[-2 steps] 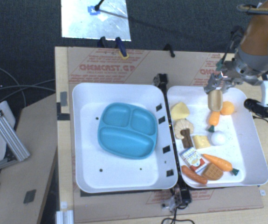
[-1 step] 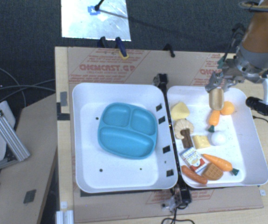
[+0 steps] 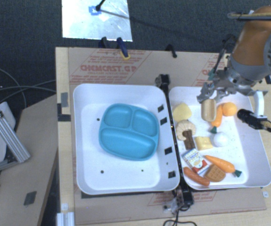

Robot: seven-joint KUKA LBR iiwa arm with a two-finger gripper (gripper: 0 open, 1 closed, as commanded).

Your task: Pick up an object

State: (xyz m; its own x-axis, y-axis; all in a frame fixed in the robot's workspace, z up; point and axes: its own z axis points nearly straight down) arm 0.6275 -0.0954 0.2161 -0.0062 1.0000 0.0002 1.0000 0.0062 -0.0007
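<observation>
Status: pick not complete. Gripper (image 3: 209,94) sits above tan bread roll (image 3: 208,110) in right bin (image 3: 257,172); finger state: cannot tell. Remaining: grasp, lift 1 obj.

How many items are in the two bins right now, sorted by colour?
Counts are approximate where items crowd:
Blue: 1, divided tray
Orange: 3, round fruit, carrot, slim piece
Yellow or tan: 5
White: 1, egg
Red: 1, sausage
Multicoloured: 1, packet
Total: 12

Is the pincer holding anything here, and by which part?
Cannot be told: the pincer sits at the top of a tan bread-like piece in the right bin.
</observation>
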